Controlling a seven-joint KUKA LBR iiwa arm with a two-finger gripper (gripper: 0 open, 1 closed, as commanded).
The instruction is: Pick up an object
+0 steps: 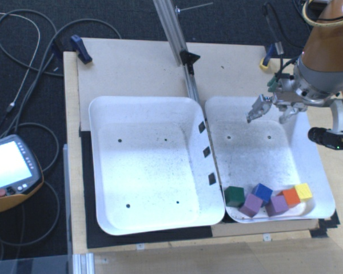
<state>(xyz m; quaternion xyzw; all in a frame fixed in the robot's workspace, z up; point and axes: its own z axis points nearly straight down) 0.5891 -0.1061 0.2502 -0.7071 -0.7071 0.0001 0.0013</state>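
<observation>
gripper (270, 111) upper right of frame, above right bin (308, 153), fingers spread, nothing between them | your blocks along bin's lower edge: green (235, 196), blue (263, 192), two purple (252, 204), orange (291, 197), yellow (303, 191) | well apart from gripper

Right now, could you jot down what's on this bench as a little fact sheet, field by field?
bins: two shallow white ones, left bin and right bin, side by side
blocks: green, blue, two purple, orange, yellow
block location: clustered along the near edge of the right bin
gripper: above the far end of the right bin, away from the blocks, holding nothing
arm: reaches in from the right
</observation>
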